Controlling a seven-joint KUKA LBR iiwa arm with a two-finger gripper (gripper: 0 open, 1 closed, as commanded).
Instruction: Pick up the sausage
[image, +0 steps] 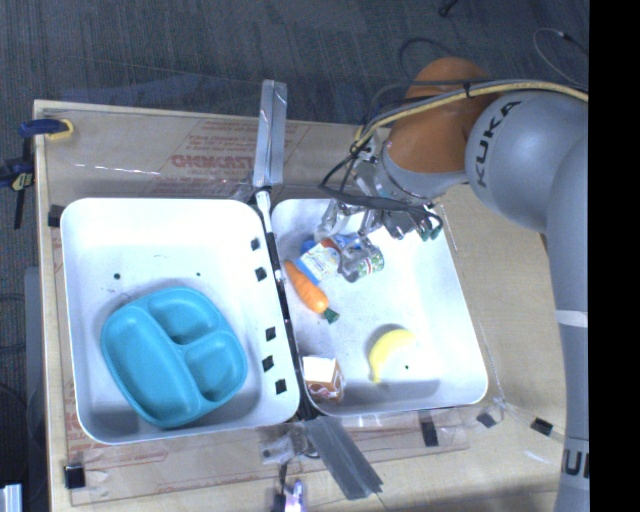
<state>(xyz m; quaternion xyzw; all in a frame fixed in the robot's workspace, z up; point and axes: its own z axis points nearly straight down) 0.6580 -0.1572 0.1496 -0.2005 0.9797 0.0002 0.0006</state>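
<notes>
My gripper hangs low over the back left part of the right bin. Right under it lies a small cluster: a white and blue carton and a silver can with a green label. The gripper and its cables cover the far side of this cluster. An orange carrot with a green tip lies just left of the carton, along the divider.
A yellow banana lies at the front of the right bin, and a small brown and white block sits in its front left corner. The left bin holds a blue divided plate. The grey arm comes in from the right.
</notes>
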